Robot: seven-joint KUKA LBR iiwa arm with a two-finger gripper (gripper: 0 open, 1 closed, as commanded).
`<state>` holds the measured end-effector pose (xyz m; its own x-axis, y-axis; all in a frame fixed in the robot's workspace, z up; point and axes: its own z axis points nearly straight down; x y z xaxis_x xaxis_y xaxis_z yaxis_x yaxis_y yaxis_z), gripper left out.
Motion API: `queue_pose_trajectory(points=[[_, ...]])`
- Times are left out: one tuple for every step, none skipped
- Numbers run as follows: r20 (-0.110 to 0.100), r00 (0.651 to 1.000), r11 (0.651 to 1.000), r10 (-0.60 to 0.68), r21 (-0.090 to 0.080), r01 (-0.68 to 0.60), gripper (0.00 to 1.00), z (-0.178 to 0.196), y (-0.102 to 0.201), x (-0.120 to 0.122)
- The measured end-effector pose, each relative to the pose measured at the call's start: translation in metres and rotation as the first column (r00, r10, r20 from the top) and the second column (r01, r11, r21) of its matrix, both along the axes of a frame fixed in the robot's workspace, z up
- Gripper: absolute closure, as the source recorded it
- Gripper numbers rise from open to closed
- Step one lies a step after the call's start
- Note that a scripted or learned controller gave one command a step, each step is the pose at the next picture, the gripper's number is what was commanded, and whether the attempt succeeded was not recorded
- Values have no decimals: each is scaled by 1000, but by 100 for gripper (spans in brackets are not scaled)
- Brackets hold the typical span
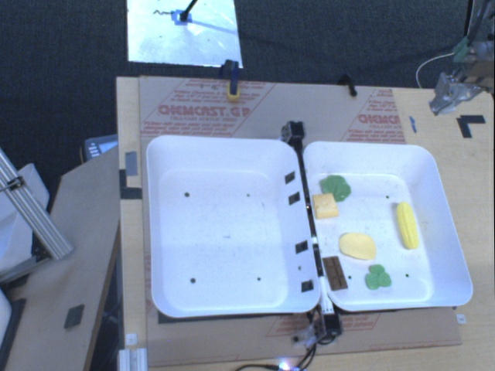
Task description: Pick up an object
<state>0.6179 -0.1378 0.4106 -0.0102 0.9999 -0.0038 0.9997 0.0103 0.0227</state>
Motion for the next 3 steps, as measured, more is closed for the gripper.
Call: queue_pose_trajectory(points=[[-28, 1000, 1000, -1, 6, 2, 100, -92, 66, -26], [-28, 1000, 1000, -3, 6, 3, 100, -175, 106, -40], [-14, 1000, 1000, 4, 7, -4, 100, -118, 202, -11]])
